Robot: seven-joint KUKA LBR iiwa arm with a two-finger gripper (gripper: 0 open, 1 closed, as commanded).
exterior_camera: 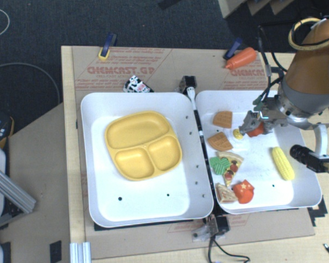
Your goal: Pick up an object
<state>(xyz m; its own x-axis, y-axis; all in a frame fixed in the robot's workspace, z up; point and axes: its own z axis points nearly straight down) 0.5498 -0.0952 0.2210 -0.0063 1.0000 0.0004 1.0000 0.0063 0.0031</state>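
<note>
Camera view — red toy (256,129) at pincer (250,126)

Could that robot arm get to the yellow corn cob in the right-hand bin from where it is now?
Probably yes. The corn cob lies by itself on bare floor of the right bin, nothing on top of it, and the gripper hangs just up-left of it.

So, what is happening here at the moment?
A grey and orange robot arm reaches in from the right over the right bin, which holds toy food. Its hand is low, near the bin's upper middle, beside a small red piece and a small yellow piece. A corn cob, a pizza slice and a strawberry lie apart from it. The left bin holds a yellow divided plate.
</note>
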